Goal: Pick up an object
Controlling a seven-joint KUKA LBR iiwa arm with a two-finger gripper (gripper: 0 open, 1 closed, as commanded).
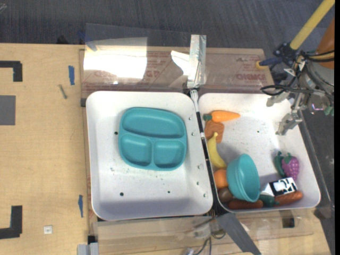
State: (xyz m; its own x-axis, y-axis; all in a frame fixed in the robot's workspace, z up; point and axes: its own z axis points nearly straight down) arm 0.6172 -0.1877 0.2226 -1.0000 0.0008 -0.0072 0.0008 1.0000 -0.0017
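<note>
1. Your gripper (289, 122) hangs over the right bin's (313, 169) upper right corner; you cannot tell how wide it stands, and nothing shows in it.
2. Your nearest objects: the grapes (290, 166) below it, the carrot (223, 116) to its left.

Toy carrot (225, 116), banana (214, 152), tipped teal bowl (244, 177), right bin (308, 142)

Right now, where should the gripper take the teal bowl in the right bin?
Probably on the teal bowl's upper rim, coming from above. It lies tilted on its side among the toy food, opening facing left, so the thin rim edge is exposed while its rounded back offers no flat faces.
</note>
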